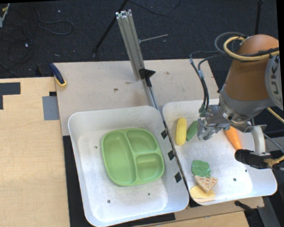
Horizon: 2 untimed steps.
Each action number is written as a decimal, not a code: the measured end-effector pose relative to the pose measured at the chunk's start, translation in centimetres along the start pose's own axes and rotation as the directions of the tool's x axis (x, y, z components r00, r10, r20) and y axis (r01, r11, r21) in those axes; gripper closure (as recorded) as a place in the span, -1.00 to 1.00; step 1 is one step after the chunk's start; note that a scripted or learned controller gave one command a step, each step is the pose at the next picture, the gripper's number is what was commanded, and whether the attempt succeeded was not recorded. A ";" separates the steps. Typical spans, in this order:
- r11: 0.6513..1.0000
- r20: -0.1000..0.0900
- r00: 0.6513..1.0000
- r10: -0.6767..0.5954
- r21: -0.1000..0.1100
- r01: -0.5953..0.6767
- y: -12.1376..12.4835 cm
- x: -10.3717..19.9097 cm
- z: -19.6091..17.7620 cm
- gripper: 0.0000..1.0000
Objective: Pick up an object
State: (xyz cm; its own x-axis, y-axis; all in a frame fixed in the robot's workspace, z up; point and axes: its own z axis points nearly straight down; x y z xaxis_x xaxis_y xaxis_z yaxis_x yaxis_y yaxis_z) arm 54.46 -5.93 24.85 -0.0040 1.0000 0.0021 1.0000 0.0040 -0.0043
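Tool point(207, 129) work sat low over the upper left part of the right bin point(263, 187), and whether it was wide or narrow could not be told from this slanted view. Its tip hung just beside a green pod-shaped piece point(192, 130), which lay close against a yellow corn cob point(180, 131) near the bin's left wall. That pairing suggested the step in hand was the approach or closing on the green piece, with nothing visibly gripped yet. The next move likely called for a clean descent astride the green piece without nudging the corn, then a straight lift. An orange carrot point(233, 137) lay just to the other side of the tool, partly under the arm point(248, 79). Further down the bin rested a green leafy piece point(200, 167), a wedge-shaped slice point(206, 182) and a pale yellow piece point(202, 193) at the bottom edge, all well apart from the tool. The left bin point(89, 196) held a green divided plate point(133, 156). Open floor remained in the right bin's middle and lower right; the wall between the bins crowded the corn side.
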 end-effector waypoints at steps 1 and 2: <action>1.000 0.000 1.000 -0.001 0.002 0.001 -1.9 5.3 1.1 1.00; 1.000 0.000 1.000 -0.001 0.001 0.001 -3.3 11.3 1.5 1.00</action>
State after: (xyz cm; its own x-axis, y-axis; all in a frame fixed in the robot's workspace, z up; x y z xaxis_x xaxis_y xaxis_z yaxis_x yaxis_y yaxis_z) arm 51.12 5.36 23.43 -0.0053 1.0000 0.0021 1.0000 0.0054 -0.0058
